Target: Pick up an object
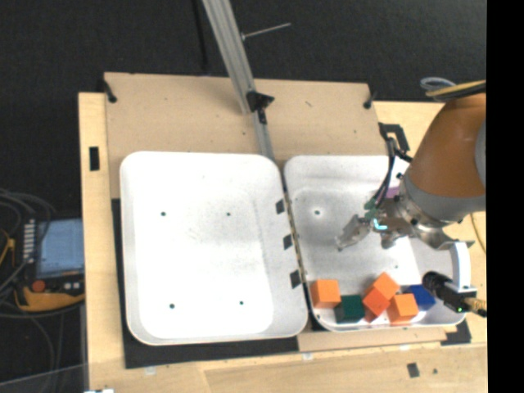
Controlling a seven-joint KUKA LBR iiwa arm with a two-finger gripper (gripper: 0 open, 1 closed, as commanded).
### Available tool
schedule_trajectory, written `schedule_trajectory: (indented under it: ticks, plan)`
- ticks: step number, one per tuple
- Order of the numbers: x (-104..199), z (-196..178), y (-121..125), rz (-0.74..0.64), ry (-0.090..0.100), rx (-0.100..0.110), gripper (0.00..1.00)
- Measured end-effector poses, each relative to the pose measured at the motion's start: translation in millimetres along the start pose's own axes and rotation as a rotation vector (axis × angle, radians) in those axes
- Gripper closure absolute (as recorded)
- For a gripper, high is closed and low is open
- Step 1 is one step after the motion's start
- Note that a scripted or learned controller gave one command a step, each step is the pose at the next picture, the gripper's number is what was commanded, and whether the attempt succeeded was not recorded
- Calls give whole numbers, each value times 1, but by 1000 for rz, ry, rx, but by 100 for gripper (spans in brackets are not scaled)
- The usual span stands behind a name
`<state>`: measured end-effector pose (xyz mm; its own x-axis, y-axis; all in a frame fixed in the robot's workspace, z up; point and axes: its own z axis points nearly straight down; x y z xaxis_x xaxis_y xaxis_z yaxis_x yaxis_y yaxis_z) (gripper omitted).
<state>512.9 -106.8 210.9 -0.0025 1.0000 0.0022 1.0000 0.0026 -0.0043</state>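
The tool [354,234] hangs over mid right bin [327,178], its closure impossible to tell; the blocks [378,295] crowd the bin's front edge, so a descent could jam between neighbours

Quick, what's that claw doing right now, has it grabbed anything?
Two-finger gripper: open, holding nothing, over the right white bin.

Layout of my bench: two bins side by side.
My gripper [354,232] hangs over the right bin [327,187]; several blocks [372,297] lie along its near wall, left bin [205,244] alongside.
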Motion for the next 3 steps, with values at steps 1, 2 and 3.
schedule_trajectory:
  ticks: [1,2,3]
  plan:
    - [-1,-2,1,5,-1,-6,0]
    - [-5,41,-3,5,-3,0,0]
    - [-10,85,-9,5,-3,1,0]
